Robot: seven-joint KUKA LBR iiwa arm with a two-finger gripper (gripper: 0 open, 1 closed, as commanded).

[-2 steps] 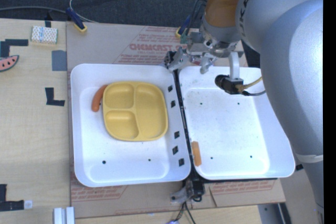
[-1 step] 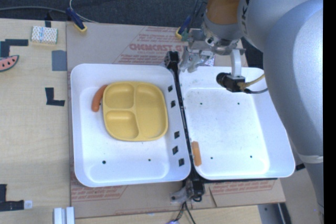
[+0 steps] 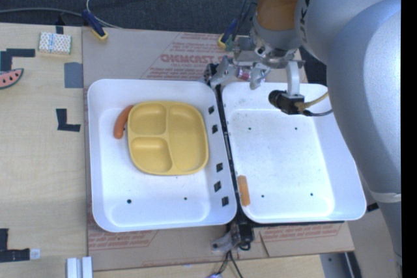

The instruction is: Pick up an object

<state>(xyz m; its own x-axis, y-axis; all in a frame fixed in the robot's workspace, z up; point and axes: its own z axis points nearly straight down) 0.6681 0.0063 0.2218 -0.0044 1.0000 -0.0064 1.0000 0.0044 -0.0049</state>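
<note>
Gripper [image 3: 251,73] hovers above the far rim of the right shallow white plastic bin [image 3: 339,159], finger state indeterminate; nearest candidate, a small orange sausage-shaped piece [image 3: 244,190], lies against that bin's near-left wall, awkward to grasp.

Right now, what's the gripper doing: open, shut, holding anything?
Gripper: cannot be told. It sits at the far edge of the right bin, with nothing visibly held.

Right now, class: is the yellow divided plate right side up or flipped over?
Right side up: the yellow divided plate shows three hollow compartments facing upward.
</note>
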